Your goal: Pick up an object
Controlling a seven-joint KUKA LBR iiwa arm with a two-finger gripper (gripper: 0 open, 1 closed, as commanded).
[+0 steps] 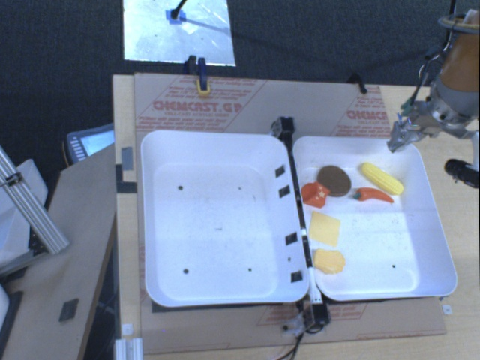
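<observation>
Your candidate objects lie in the right bin (427, 223), bunched in its left and upper part: brown disc (334, 180), corn cob (382, 178), orange pepper (373, 195), red piece (316, 194), yellow square (325, 229) and orange lump (329, 261). The lower right floor offers you open room. The left bin (161, 223) adjoins it on a cardboard-covered bench (225, 103). The gripper (397, 139) hangs at the right bin's upper right rim; whether it is spread, you cannot tell.
</observation>
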